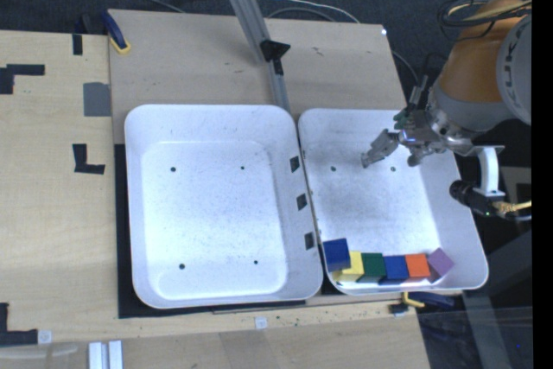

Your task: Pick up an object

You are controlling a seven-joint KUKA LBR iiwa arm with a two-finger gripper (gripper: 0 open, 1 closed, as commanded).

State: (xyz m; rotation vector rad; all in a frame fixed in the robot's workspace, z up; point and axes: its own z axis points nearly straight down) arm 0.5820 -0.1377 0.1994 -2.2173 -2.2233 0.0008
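A: What carries everything?
B: A pale wooden bench (pixel 199 56), seen from above.
A: And directly on it?
B: Two shallow white bins touching side by side, left bin (pixel 138 186) and right bin (pixel 449 212). Black tape marks (pixel 82 158) lie at the left.

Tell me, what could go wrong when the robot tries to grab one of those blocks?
The blocks sit packed in a row against the near wall of the right bin, so the pincer may not fit between them, or may bump the wall. It also hangs over the far part of the bin, so it could close on nothing. Nudging one block could push its neighbours.
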